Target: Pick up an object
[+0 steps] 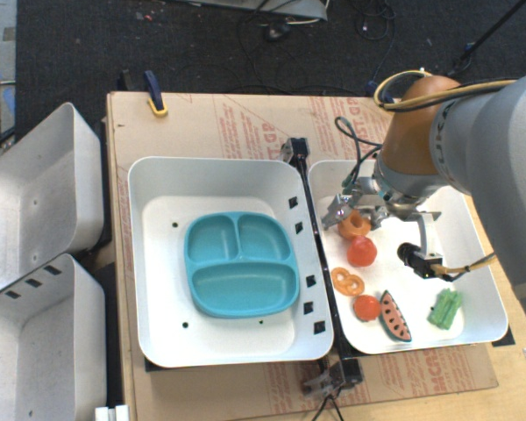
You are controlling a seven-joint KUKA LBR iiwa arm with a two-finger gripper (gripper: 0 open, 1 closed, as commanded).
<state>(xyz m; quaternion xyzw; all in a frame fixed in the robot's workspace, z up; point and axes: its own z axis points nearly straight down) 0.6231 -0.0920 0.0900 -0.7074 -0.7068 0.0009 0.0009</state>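
Your bench (210,112) carries two shallow white bins side by side, and the grey arm (473,130) with its orange band reaches in from the right over the right bin (482,235). The left bin (149,235) holds a teal divided plate (241,263) lying flat near its middle. In the right bin you have a scatter of toy foods: a watermelon slice (394,316) near the front edge, a green piece (444,309) just to its right, a red ball (362,252) near the middle, a smaller red ball (366,307) touching or just beside the watermelon slice, and an orange ring (347,281) between the two red balls. Your hand (355,210) sits low at the back left of the right bin, right over an orange piece (354,225). You cannot tell from here how far the hand is spread, nor whether the orange piece is between its fingers or merely under them.
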